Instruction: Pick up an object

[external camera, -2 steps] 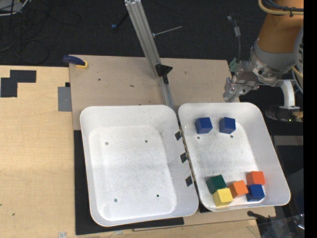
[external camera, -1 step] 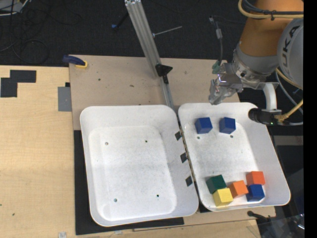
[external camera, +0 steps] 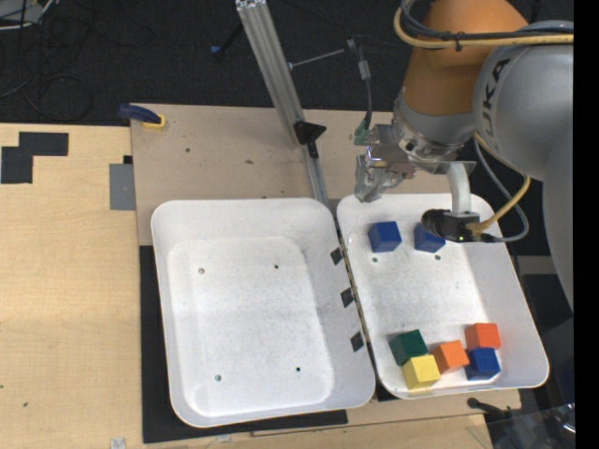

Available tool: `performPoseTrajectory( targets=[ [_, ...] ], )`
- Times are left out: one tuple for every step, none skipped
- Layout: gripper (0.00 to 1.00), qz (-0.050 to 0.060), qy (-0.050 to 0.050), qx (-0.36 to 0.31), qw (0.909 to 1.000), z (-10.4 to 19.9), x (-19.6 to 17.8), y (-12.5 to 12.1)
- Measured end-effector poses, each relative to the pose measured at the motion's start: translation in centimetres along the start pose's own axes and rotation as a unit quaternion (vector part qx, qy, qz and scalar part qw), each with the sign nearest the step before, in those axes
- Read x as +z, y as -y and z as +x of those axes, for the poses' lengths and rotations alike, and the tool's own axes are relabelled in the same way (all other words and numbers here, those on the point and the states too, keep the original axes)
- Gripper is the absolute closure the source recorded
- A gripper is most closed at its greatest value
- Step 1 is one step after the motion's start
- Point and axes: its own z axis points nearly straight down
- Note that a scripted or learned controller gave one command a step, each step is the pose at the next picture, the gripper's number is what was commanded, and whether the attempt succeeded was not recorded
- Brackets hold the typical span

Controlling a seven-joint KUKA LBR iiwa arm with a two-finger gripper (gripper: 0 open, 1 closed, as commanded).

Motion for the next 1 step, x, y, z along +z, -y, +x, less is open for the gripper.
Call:
performPoseTrajectory(
  targets=[
    [1.0,0.0,0.0,0.001,1.0,4.6,1.88,0.17]
  ],
)
